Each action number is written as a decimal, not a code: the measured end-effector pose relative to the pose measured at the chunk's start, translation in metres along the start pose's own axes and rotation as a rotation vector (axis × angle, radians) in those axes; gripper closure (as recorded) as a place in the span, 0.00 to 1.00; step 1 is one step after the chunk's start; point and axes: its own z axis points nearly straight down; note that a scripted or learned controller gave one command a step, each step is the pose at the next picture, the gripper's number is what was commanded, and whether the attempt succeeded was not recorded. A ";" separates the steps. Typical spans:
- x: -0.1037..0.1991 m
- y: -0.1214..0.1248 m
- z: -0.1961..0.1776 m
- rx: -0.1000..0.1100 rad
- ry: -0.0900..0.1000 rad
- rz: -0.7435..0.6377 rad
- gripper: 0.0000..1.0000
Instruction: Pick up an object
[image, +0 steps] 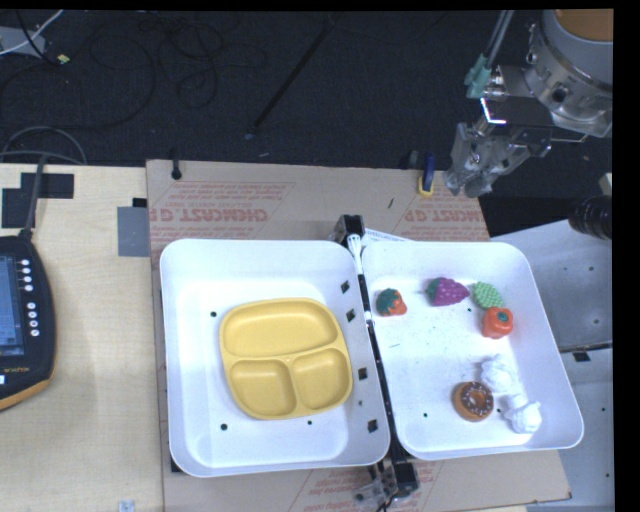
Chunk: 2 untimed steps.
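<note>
The right bin (455, 455) holds several small toy foods: a red strawberry with green leaves (390, 302), purple grapes (447, 291), a green piece (487, 294), an orange-red tomato (498, 322), a brown doughnut (472, 401) and two white crumpled pieces (498, 375) (522, 414). My gripper (470, 172) hangs high above the bench at the upper right, beyond the far edge of the right bin and well away from all the toys. Nothing is seen between its fingers.
The left bin (190, 420) holds a yellow three-compartment plate (285, 357). A black clip joint (351, 232) sits between the bins at the far edge. A teach pendant (18, 320) lies at the far left of the bench. Cardboard (270, 205) lies under both bins.
</note>
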 end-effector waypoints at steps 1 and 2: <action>-0.021 -0.053 0.052 0.022 -0.003 0.002 1.00; 0.040 -0.045 0.036 0.017 -0.001 -0.004 1.00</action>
